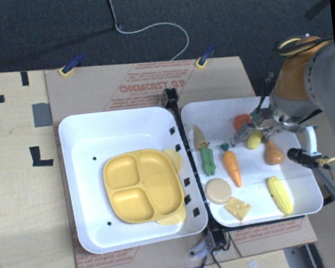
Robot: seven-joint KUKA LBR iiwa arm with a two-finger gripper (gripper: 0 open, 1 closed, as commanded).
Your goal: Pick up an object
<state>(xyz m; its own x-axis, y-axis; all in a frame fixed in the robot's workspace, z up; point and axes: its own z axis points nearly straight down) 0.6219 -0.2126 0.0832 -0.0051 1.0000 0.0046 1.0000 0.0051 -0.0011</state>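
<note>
Two shallow white bins sit side by side on a cardboard sheet (150, 84), their smooth plastic walls meeting at a dark hinge-like seam.

Nearest the viewer in the right bin (308, 207) lie one pale wedge of toy cheese (237, 208), one knobbly yellow corn cob (281, 195) and one flat tan disc like a biscuit (218, 191). Just beyond these rests one tapered orange carrot (232, 167) with a small green top, and beside it one slim green vegetable (208, 160), dull and slightly ridged. One pale cone-shaped piece (199, 136) stands at the green one's far end. Near the right wall lies one brown pear-shaped piece (272, 153).

Filling the left bin (77, 134) is one glossy yellow divided plate (143, 184) with three rounded compartments, resting on a second yellow piece whose edges peek out beneath it.

Farther back in the right bin, the gripper (249, 134) reaches in from the grey arm with its orange band. Its dark fingers are low over a small round yellow piece (253, 141), and how wide they stand cannot be made out. One red-orange piece (241, 120) lies just behind them.

Beyond the bins, one white cable (162, 32) loops over dark carpet, and two yellow-and-blue clamps (71, 65) pin the cardboard's far corners.
</note>
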